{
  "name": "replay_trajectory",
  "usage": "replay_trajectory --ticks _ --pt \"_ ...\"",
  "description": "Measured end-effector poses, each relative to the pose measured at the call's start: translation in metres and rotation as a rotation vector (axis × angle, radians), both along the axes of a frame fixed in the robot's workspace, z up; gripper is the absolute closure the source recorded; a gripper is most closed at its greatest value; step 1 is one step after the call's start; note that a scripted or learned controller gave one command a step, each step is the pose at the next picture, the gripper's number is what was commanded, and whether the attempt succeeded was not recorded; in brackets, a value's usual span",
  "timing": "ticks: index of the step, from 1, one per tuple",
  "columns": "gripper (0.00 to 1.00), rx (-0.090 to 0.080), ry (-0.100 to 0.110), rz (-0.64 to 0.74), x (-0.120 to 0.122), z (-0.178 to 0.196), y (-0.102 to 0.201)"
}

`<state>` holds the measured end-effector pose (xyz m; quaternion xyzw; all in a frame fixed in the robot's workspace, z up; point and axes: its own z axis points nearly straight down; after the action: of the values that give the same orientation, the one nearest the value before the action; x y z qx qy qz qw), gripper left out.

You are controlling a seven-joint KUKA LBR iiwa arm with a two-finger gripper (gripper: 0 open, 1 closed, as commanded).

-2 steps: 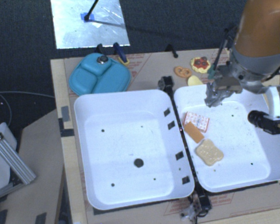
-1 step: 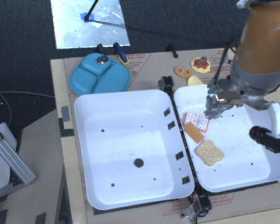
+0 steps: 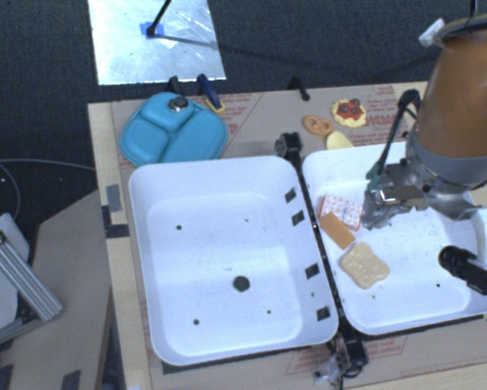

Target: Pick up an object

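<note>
Lying just left of tool (image 3: pixel 375 210): packet (image 3: pixel 344 209).

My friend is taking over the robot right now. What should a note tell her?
End effector: low over the right bin, beside the red-and-white packet; no object seen between its fingers.
Things: packet, an orange piece and a toast-like slice lie in the right bin near the divider. The left bin holds a small dark spot. A blue tray and toy food sit behind the bins.
Done: nothing lifted yet.
Left: grasp one object and raise it.
</note>
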<state>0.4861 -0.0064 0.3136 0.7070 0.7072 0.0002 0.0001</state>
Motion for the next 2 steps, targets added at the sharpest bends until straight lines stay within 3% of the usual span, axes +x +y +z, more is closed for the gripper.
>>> replay_trajectory --ticks 1,2 --pt "1.0 0.001 -0.001 0.004 0.001 -0.027 0.044" --pt "1.0 -0.001 -0.014 0.001 0.001 0.105 -0.001"
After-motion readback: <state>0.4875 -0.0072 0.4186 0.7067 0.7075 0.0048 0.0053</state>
